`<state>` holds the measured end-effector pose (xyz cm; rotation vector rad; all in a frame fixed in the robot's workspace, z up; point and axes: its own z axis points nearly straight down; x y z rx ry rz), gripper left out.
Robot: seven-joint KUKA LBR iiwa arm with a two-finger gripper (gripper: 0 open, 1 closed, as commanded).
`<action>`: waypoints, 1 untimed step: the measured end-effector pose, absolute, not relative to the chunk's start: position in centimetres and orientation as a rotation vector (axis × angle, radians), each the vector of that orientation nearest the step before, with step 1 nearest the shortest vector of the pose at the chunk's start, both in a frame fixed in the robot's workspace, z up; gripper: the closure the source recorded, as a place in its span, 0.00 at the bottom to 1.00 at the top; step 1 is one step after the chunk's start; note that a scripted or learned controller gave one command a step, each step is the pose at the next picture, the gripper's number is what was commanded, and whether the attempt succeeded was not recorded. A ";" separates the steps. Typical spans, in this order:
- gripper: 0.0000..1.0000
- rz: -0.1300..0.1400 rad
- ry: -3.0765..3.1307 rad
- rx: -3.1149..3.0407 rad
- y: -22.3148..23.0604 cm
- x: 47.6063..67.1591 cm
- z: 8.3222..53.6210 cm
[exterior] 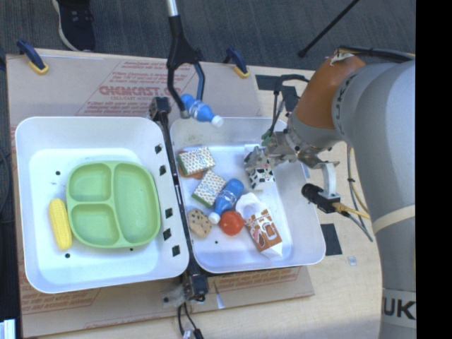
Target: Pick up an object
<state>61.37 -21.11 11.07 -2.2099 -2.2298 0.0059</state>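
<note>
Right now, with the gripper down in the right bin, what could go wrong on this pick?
1. The gripper is low over the black-and-white die, which lies close to the right bin's far wall; the fingers could clip it.
2. The snack packet, blue bottle and red ball crowd together nearby, so a closing grip may nudge a neighbour or catch two things.

Two white bins sit side by side: the left bin point(32, 210) and the right bin point(300, 249). The left one holds one green divided plate point(113, 205) and one yellow corn cob point(60, 223). The right one holds two blue bottles point(200, 111) point(226, 197), two patterned blocks point(195, 161) point(210, 187), one cookie point(200, 224), one red ball point(231, 223), one brown-and-white carton point(263, 232) and one black-and-white die point(260, 176).
</note>
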 end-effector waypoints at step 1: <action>1.00 -0.002 -2.228 -2.214 -14.3 65.3 20.9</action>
